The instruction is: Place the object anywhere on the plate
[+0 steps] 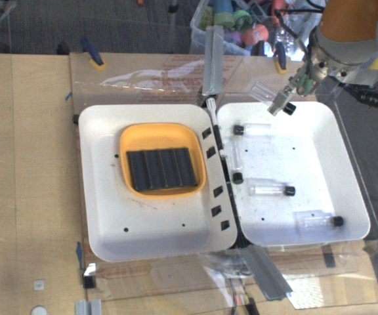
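Looking down on the wooden bench (25, 176), there are two white bins side by side: the left bin (104, 228) and the right bin (307, 156). The arm (350, 12) comes in at the top right, orange band showing, over the far edge of the right bin.

In the left bin sits the orange plate (159, 131), and a dark ribbed block (161, 169) lies flat across its middle.

In the right bin, four loose vials lie well apart. One near the far wall (253, 130) has its cap to the left. One by the divider (235, 163) runs front to back, cap nearest us. One in the middle (268, 189) and one at the near right corner (315, 220) both have their caps to the right.

Up at the gripper (282, 104), a clear vial (262, 91) is right at the tip. Its long axis slants from upper left to lower right, with a black cap (289, 109) at the lower right end. I cannot tell whether the claw is clamped on it. It is over the right bin's far rim, well apart from the plate.
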Controlling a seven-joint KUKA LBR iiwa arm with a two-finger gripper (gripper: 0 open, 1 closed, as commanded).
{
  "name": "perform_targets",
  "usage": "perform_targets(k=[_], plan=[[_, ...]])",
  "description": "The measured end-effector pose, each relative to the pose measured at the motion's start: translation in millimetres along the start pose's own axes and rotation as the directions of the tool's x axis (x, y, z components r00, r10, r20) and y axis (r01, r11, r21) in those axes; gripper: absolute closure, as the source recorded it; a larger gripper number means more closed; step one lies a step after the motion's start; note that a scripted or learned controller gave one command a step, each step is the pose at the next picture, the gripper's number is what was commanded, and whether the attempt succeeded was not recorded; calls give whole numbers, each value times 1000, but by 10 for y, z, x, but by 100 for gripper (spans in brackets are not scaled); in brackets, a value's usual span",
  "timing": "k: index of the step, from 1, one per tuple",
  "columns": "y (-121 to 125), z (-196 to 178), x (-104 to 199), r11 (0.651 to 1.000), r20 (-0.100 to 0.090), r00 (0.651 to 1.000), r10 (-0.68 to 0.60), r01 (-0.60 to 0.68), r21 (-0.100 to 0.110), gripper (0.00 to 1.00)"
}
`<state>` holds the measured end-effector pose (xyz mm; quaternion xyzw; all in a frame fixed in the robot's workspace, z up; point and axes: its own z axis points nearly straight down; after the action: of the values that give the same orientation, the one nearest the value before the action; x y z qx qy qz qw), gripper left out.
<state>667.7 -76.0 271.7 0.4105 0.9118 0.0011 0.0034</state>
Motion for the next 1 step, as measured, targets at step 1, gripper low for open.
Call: perform_targets(k=[1], plan=[[92,-20,164,1000,-4,1000,-20,20,3,100]])
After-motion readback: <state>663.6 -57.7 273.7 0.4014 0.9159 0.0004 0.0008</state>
